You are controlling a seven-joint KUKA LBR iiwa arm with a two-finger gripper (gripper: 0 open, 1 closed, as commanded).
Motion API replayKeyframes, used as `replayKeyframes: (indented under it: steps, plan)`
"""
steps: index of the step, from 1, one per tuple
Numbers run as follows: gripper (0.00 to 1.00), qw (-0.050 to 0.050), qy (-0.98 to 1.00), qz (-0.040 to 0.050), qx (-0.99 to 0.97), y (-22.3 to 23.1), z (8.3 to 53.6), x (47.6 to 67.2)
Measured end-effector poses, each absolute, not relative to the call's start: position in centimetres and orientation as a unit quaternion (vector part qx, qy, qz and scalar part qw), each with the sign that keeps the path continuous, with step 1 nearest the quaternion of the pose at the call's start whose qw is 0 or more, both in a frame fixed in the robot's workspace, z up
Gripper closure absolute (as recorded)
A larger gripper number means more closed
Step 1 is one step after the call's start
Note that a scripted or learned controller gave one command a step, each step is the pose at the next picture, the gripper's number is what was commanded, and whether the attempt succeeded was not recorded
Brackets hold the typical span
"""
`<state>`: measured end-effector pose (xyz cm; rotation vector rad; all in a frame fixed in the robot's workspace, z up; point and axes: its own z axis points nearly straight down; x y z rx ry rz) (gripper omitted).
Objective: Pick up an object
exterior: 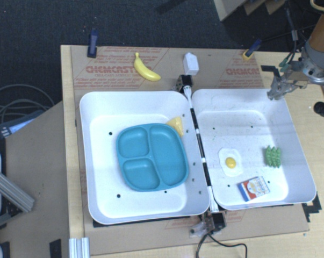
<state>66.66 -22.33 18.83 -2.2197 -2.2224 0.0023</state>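
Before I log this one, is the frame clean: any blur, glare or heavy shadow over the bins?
Camera view: both bins are evenly lit, with a soft sheen on the right bin; the tray, egg and carton are sharp with faint shadows; the pincer at the right bin's far edge looks slightly soft.

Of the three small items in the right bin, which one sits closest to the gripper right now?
The green item, by the right bin's far-right side. The gripper hangs above that bin's top-right corner; the fried egg and small carton lie farther down.

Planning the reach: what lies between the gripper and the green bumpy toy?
Bare white floor of the right bin separates the gripper from the green bumpy toy, seen in the camera view.
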Motion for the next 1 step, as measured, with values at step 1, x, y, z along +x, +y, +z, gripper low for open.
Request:
replayKeyframes:
  steps: [1]
  plan:
    - [1.0,0.0,-0.708,0.0005,-0.707,-22.33,18.91,66.68]
